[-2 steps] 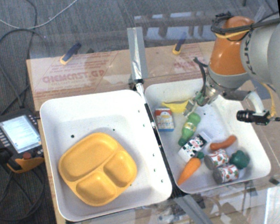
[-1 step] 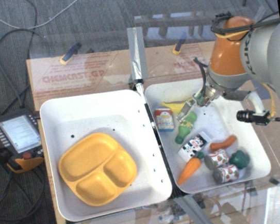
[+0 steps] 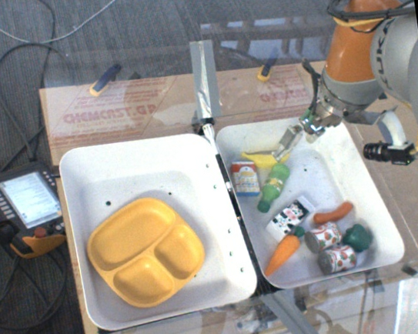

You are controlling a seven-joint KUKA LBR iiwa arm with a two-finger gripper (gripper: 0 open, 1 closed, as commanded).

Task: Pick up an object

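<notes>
1. Banana (image 3: 263, 156), yellow, lies at the back of the right bin (image 3: 366, 178), long axis roughly left-right, tilted a bit.
2. Gripper (image 3: 289, 141) hangs just above the banana's right end; fingers point down-left toward it. Likeliest target, judging by nearness.
3. Fingers state: cannot tell, too small and blurred. Nothing visibly held between them.
4. Green bottle (image 3: 273, 187) sits just in front of the banana, touching or nearly so; small carton (image 3: 245, 178) just left of it. Tight cluster, so a descent may nudge neighbours.
5. Rest of right bin, nearer the front: carrot (image 3: 281, 253), black-white box (image 3: 288, 219), two cans (image 3: 330, 248), green round item (image 3: 357, 237), orange sausage-like piece (image 3: 333, 214). All well apart from the gripper.
6. Left bin (image 3: 115, 161) holds a yellow tray (image 3: 145, 250); far from the gripper.
7. Judgement: pick not yet done; next move needs a short drop onto the banana, closing across its short width.
</notes>
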